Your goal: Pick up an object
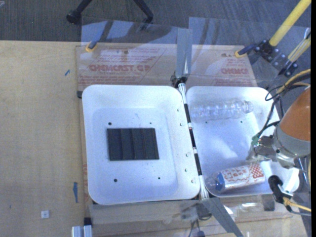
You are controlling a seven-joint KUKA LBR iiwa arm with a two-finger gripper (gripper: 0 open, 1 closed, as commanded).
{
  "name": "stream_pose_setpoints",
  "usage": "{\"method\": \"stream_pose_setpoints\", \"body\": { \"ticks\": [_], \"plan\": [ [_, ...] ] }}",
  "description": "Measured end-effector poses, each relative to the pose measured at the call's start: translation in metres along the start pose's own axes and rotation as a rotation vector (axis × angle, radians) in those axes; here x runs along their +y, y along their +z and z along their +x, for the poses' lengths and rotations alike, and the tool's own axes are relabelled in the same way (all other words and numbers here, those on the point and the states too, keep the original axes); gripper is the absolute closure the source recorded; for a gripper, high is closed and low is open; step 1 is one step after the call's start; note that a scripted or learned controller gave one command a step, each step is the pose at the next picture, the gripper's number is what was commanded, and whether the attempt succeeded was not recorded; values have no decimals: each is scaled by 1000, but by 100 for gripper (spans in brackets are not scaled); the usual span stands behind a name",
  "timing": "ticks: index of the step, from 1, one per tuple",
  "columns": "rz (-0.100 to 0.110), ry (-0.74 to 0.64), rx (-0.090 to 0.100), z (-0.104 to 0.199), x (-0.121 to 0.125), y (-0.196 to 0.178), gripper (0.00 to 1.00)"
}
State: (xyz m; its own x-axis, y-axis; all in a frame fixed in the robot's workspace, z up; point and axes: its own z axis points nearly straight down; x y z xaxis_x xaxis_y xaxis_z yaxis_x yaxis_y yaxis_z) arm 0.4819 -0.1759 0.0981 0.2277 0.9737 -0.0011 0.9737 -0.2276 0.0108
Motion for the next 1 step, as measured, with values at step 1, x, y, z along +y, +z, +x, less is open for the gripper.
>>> {"method": "stream_pose_setpoints", "body": {
  "ticks": [1],
  "plan": [
    [12, -73, 1, 44, -11, -101, 100]
  ]
}}
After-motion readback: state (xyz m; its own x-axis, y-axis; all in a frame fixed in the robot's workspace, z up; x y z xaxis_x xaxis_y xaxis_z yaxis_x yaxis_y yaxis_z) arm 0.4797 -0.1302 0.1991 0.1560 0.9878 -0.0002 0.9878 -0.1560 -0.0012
